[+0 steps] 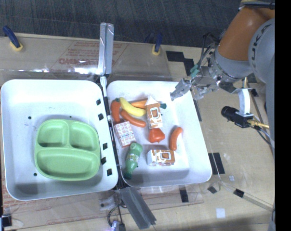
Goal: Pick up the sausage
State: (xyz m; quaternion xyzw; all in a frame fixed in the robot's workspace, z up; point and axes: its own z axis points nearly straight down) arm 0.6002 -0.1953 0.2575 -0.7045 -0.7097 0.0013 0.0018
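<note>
1. The gripper (180, 91) hovers over the upper right rim of the right bin (198, 143); I cannot tell its state.
2. The sausage (175, 137) lies well below the gripper, on the bin floor.
3. A red pepper (156, 135) sits just left of the sausage, a juice carton (161, 157) below it.
4. Farther left of the gripper, the left bin (10, 129) holds a green tray (67, 149).

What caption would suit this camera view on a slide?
Robot gripper poised over the right bin's upper edge, the sausage lying among toy foods.
</note>
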